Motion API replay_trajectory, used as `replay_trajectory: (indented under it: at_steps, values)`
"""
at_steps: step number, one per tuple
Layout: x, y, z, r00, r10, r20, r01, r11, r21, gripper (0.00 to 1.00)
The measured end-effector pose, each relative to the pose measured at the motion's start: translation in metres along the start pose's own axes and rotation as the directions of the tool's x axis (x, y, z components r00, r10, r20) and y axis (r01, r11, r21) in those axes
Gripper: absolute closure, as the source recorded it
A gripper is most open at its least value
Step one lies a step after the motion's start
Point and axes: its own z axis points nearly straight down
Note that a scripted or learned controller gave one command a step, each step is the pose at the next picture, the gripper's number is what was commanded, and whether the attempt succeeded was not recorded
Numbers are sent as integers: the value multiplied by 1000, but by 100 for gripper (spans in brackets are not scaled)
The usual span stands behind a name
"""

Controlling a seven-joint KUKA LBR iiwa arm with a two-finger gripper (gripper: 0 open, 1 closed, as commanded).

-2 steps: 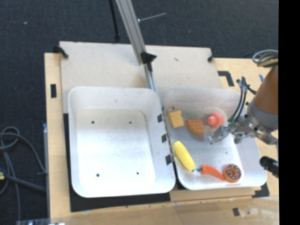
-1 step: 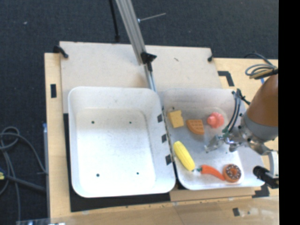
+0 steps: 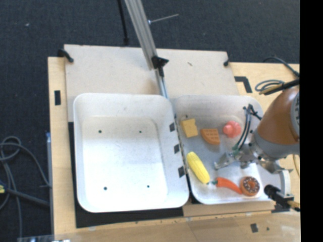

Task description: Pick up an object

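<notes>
The right bin (image 3: 212, 102) holds several toy foods. A yellow block (image 3: 190, 127) lies at its left, an orange waffle-like piece (image 3: 211, 136) beside it, and a pink-red ball (image 3: 232, 129) further right. A yellow corn cob (image 3: 198, 167) lies near the front left, an orange carrot (image 3: 228, 184) along the front edge, and a round red-brown item (image 3: 250, 185) at the front right. My gripper (image 3: 224, 162) hangs low over the bin's middle, between the corn and the round item and just above the carrot. I see nothing held in it.
The left bin (image 3: 86, 110) sits beside the right one. A slanted metal pole (image 3: 144, 32) rises from behind the bins. Cables (image 3: 272, 84) lie at the bench's right, and the arm's orange band (image 3: 280, 120) covers the right bin's right side.
</notes>
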Motion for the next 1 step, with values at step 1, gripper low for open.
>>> replay_trajectory:
  at_steps: [1]
  values:
    - [-1, 2, -13, 1000, 7, 1, -7, 1000, -8, 100]
